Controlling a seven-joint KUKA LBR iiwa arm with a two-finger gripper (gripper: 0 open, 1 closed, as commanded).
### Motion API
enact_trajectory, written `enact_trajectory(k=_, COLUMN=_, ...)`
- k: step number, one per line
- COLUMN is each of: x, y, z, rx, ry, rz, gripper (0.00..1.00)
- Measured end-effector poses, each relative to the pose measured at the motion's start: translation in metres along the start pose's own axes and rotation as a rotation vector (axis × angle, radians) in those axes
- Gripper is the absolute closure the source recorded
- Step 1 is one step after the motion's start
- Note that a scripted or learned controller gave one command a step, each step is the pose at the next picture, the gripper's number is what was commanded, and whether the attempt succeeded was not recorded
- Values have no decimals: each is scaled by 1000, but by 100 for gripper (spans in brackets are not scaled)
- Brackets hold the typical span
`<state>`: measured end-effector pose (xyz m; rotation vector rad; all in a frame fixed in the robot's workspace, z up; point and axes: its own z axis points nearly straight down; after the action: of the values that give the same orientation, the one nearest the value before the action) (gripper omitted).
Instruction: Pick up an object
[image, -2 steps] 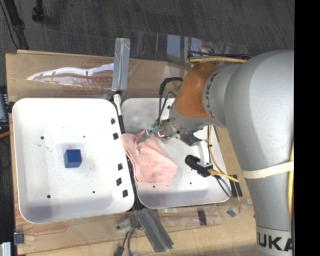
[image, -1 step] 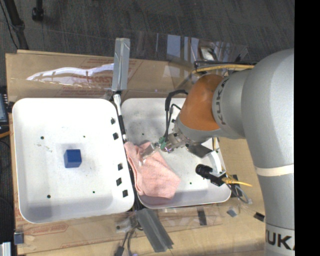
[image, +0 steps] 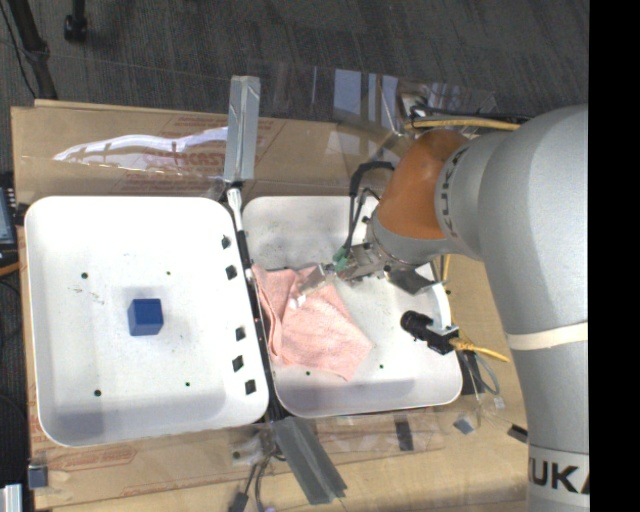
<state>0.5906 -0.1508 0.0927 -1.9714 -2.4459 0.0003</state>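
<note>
A crumpled pink cloth (image: 308, 322) lies in the right bin (image: 400, 385), against its left wall. My gripper (image: 328, 274) hangs low over the cloth's upper right edge, reaching in from the right under the orange-banded wrist. The fingertips sit at or just above the cloth's top fold. A small blue cube (image: 146, 316) rests in the left bin (image: 70, 235), left of its middle and far from the gripper.
A raised divider with black clips (image: 243, 300) separates the two bins. The big grey arm (image: 530, 260) covers the right bin's far right side. Cardboard (image: 130, 150) lies under and behind the bins.
</note>
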Motion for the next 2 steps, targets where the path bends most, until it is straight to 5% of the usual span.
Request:
enact_trajectory(k=1, x=-7, y=-35, z=0, rx=1, ry=1, rz=-17, gripper=0)
enact_trajectory(k=2, x=18, y=-16, z=-91, rx=1, ry=0, rz=61, gripper=0)
